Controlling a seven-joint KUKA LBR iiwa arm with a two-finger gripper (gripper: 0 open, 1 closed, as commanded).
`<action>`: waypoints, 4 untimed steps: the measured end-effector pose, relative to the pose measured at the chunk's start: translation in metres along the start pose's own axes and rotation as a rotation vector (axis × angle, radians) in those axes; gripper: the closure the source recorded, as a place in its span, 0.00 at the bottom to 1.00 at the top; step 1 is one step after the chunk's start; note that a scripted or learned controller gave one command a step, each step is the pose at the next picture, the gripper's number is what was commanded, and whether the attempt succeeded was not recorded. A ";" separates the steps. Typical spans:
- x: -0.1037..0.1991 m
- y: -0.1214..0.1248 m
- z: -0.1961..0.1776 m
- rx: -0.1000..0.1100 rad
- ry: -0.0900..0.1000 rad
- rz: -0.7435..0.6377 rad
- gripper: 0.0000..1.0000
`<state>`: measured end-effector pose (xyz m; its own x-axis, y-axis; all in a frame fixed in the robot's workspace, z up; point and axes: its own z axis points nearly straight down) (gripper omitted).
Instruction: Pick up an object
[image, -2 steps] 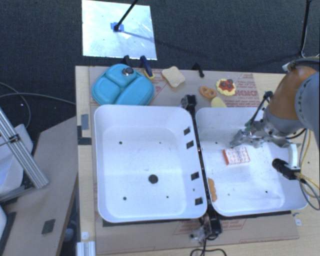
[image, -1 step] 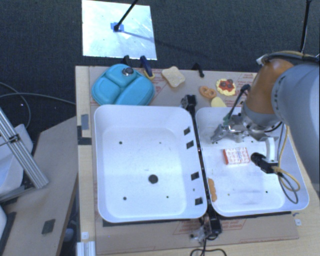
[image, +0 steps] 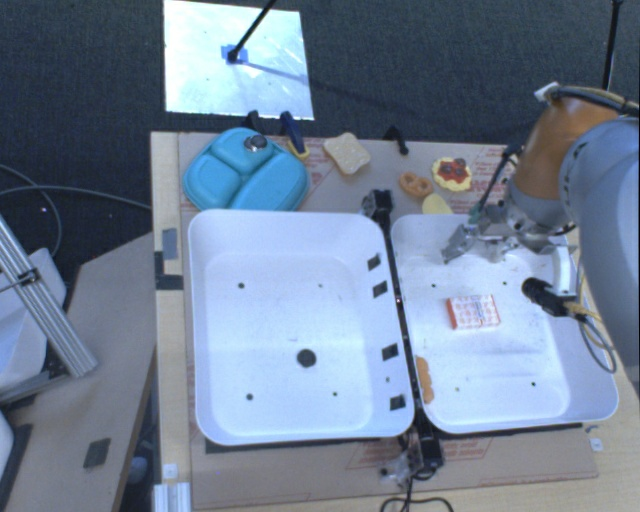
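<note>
The arm enters from the right, and its pincer hangs over the far part of the right bin. From where I stand, the pincer's state cannot be told; nothing is seen gripped in it.

Right bin contents:
- A small red-and-white packet lies flat near the middle, apart from the pincer.
- A small orange piece lies against the left wall, close to the near corner.

Left bin contents:
- A small dark round item lies near the middle of the floor.

On the table behind the bins:
- A blue divided tray at the left.
- A toast slice.
- A pretzel-shaped piece.
- A small round pizza-like toy.
</note>
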<state>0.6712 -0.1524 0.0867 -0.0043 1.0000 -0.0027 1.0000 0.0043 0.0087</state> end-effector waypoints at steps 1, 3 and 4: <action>-0.057 -0.001 -0.100 -0.003 -0.003 0.005 0.00; 0.015 -0.058 -0.001 0.002 0.001 -0.004 0.00; 0.051 -0.029 0.000 0.002 0.002 -0.004 0.00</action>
<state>0.6418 -0.1018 0.0860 -0.0079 1.0000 -0.0003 0.9999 0.0079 0.0071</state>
